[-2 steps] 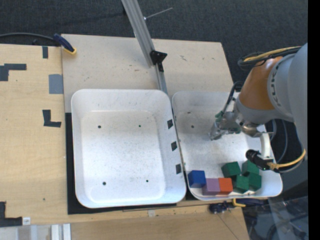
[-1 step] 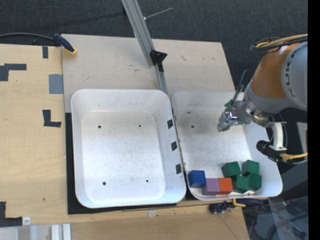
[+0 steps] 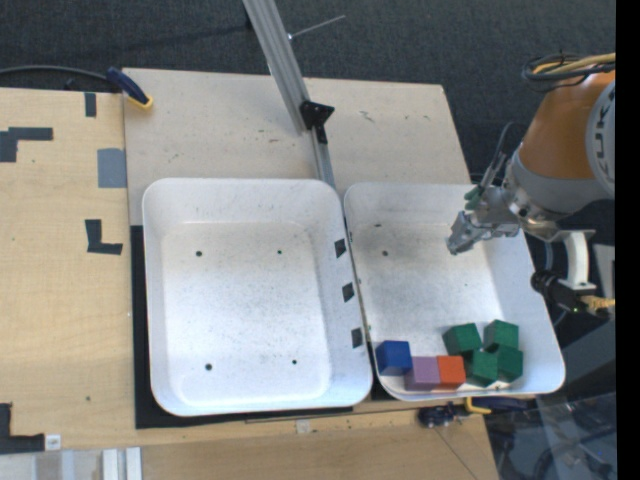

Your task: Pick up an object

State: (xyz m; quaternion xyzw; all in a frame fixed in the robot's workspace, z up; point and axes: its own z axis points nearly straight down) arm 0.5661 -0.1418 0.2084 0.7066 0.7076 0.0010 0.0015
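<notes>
Camera view: the arm [image 3: 570, 153] reaches in over the right edge of the table [image 3: 230, 133]. Its hand [image 3: 464, 234] hangs above the far right part of the right bin [image 3: 420, 268]; whether it is released or clenched cannot be told. The blocks lie in that bin's near right corner: blue block [image 3: 394, 356], purple block [image 3: 426, 371], orange block [image 3: 451, 370], and green blocks [image 3: 487, 349] clustered beside them. The left bin [image 3: 240, 293] adjoins it.

Bench [image 3: 230, 128] — two white bins [image 3: 240, 298] side by side.
</notes>
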